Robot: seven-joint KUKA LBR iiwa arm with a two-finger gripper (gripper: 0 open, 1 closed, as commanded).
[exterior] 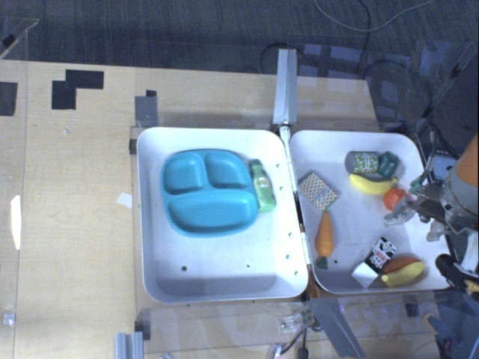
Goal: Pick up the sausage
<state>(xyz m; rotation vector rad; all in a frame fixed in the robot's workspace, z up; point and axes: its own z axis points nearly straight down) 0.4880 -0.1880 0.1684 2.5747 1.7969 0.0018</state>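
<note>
Sausage [403,262], reddish-brown, lies in right bin [340,144] near its front right corner, touching a yellow banana [401,276]. Hand [404,209] hovers just above-right; finger spacing: cannot tell. Approach should descend on the sausage alone. Black-white carton [382,253] crowds its left side.

One fixed camera looks down at a slant on the bench [75,223] — high enough to take in both white bins, the left bin [217,275] near centre, the right bin [340,234] beside it — floor beyond.
</note>
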